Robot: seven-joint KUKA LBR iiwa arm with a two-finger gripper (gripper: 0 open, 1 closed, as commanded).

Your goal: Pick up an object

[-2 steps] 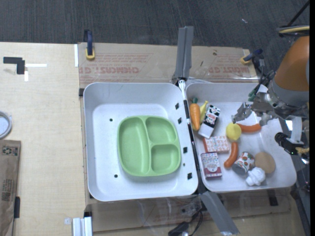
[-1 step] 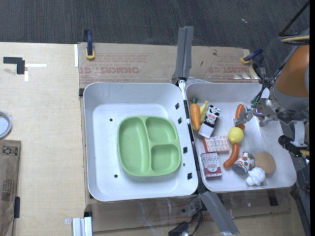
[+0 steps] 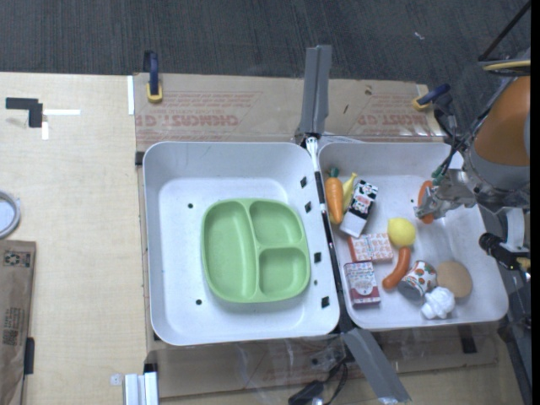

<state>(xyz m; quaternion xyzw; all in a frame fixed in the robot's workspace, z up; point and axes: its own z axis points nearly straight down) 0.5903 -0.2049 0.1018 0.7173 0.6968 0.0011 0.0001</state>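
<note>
My gripper (image 3: 435,199) hangs low over the upper right part of the right bin (image 3: 396,160), under the orange-banded wrist (image 3: 504,133). A small red-orange object (image 3: 423,201) sits right at its left side, partly covered by it; whether they touch is unclear. Left of that lie a yellow lemon (image 3: 402,231), a cow-patterned carton (image 3: 363,205) and a carrot (image 3: 335,199). Lower in the bin are a pink box (image 3: 371,247), a red box (image 3: 360,281), an orange sausage (image 3: 395,270), a small can (image 3: 418,278), a brown round object (image 3: 455,278) and a white object (image 3: 438,304).
A green divided plate (image 3: 256,250) rests in the left bin (image 3: 169,226). A grey divider post (image 3: 315,91) stands between the bins at the back. Clamps (image 3: 152,74) hold the cardboard behind them. A tape roll (image 3: 5,216) lies on the bench at far left.
</note>
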